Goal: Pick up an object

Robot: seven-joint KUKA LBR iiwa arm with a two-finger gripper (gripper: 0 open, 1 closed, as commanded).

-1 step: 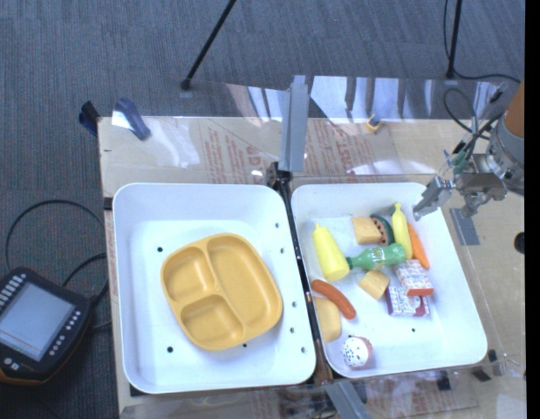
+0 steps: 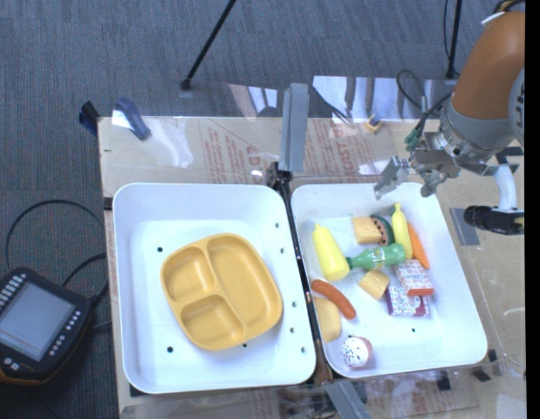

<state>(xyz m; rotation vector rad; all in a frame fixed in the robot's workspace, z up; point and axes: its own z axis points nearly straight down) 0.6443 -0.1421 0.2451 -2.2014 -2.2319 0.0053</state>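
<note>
The right bin (image 2: 444,339) holds several toy foods: a yellow mustard bottle (image 2: 330,251), a green bottle (image 2: 378,256), a banana (image 2: 399,230), a carrot (image 2: 418,247), a sausage (image 2: 333,298), a cheese cube (image 2: 373,284), a red snack packet (image 2: 409,288), a bread piece (image 2: 367,230) and a white ball (image 2: 357,351). My gripper (image 2: 411,178) hangs above the bin's far edge, fingers spread open with nothing between them.
The left bin (image 2: 139,234) carries a yellow three-compartment plate (image 2: 221,291). A bun (image 2: 327,318) lies on the divider between the bins. A teach pendant (image 2: 30,321) rests on the floor at left. A metal post (image 2: 294,129) stands behind the bins.
</note>
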